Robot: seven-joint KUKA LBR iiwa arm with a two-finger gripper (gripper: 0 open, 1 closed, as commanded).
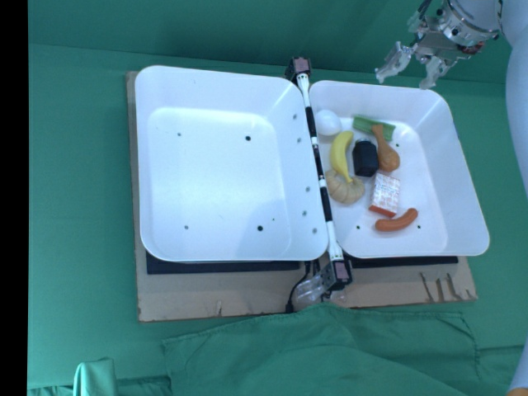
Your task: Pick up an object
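Nothing has been picked up yet, judging by how things are lying: every object is sitting in the right bin [462, 221], and the left bin [165, 221] is carrying none. Starting nearest the camera, a sausage [397, 220] is lying toward the right bin's near edge, and just behind it an orange-and-white packet [385, 194] is resting flat. Toward the divider [320, 176] between the bins, a beige pastry-like piece [346, 189] is touching the lower end of a banana [341, 154], which is pointing toward the far edge. Beside the banana a black object [365, 157] is sitting in the middle of the cluster, with a drumstick [385, 151] just to its right. Farther back, a white egg-like ball [327, 122] is lying close to the divider, and a green stick [369, 124] is lying near the far edge, partly under the drumstick's thin end. Beyond all of this, the gripper [412, 65] is hovering above the right bin's far edge, near its far right corner, well apart from the cluster; its fingers [394, 61] are spreading wide with nothing between them. So the whole task is remaining: the arm is probably needing to travel over a chosen object, descend, close, and lift. The sausage and the egg-like ball are looking the least crowded, though round shapes may be slipping easily.
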